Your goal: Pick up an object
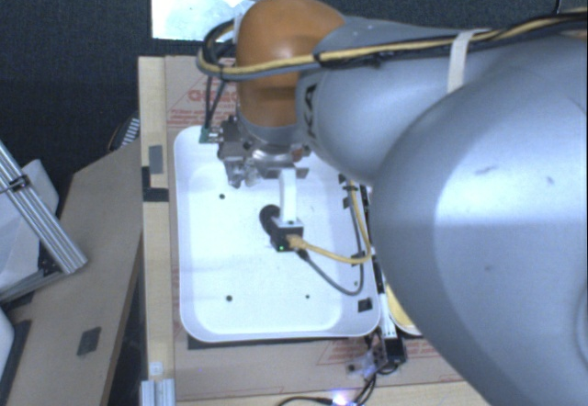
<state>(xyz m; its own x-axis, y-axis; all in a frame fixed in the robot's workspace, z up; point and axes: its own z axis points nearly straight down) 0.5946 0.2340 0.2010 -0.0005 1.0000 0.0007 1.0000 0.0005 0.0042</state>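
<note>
My gripper hangs below the orange band over the far part of the left white bin. It sits low, close to the bin floor near the back wall. The wrist's grey metal body hides the fingertips. The big grey arm covers nearly all of the right bin, where a pale yellowish sliver peeks out under it; I cannot tell what that sliver is.
The left bin's floor shows a few small dark dots. A cardboard sheet lies under the bins. An aluminium frame stands at the left, off the bench.
</note>
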